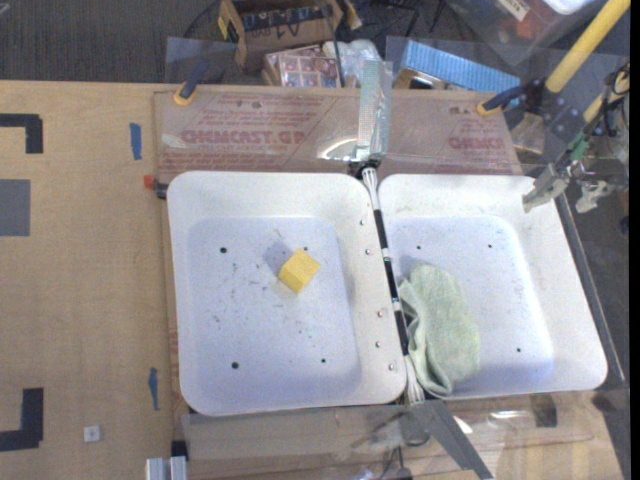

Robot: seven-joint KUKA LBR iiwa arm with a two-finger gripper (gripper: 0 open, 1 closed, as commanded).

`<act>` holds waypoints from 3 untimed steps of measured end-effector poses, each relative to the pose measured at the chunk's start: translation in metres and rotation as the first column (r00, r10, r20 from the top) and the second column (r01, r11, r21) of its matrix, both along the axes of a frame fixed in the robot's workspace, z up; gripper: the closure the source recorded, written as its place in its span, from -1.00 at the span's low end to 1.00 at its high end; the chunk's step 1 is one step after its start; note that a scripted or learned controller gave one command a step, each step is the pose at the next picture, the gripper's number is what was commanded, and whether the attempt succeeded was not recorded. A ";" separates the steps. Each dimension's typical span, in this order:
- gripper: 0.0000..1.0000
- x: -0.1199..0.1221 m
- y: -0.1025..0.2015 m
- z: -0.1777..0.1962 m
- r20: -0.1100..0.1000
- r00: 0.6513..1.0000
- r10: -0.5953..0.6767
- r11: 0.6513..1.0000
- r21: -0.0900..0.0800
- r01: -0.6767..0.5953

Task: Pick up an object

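A small yellow block (298, 270) lies a little above the middle of the left bin (200, 368), tilted so one corner points toward the front. A crumpled pale green cloth (438, 326) lies in the right bin (540, 308). It is bunched against that bin's left wall and reaches down to the front rim.
The two bins meet at a raised ridge (385, 268) running front to back. A clear plastic sheet (300, 133) stands behind them. Cables and metal brackets (570, 173) crowd the right bin's far right corner. Bare wooden bench (80, 268) lies to the left.
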State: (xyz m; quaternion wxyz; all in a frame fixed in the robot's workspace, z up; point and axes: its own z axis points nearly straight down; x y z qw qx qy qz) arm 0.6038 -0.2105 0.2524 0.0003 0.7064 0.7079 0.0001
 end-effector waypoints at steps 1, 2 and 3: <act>1.00 0.001 0.000 0.011 0.004 1.000 0.002 1.000 -0.002 -0.002; 1.00 -0.023 0.028 0.014 0.000 0.946 0.323 0.946 0.000 -0.323; 1.00 -0.034 0.018 0.064 0.003 0.630 0.777 0.630 -0.009 -0.777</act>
